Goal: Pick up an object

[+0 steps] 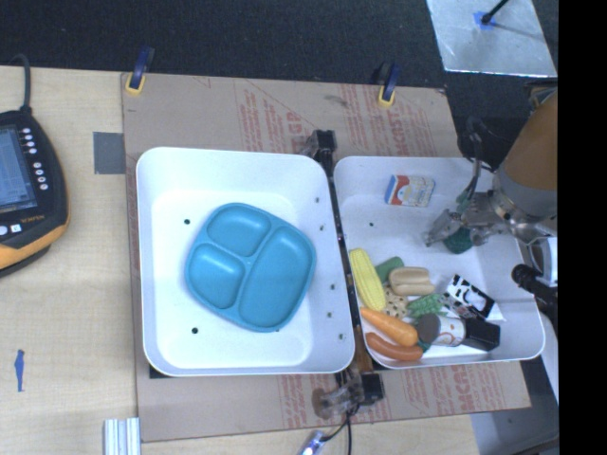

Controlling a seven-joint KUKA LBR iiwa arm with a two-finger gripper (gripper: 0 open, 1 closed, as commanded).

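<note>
Lying heaped along the right bin's near edge, toy corn, carrot and sausage, while farther back hovering spread jaws over a small green object, apparently not yet grasping, lifting remaining.

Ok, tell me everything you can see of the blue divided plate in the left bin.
The blue divided plate is light blue, looks like smooth plastic, with a rounded outline and three recessed compartments: two smaller ones toward the left and one larger on the right. It lies flat and face up, turned at an angle, near the middle of the left bin floor. Nothing rests on it, and it touches no bin wall.
</note>
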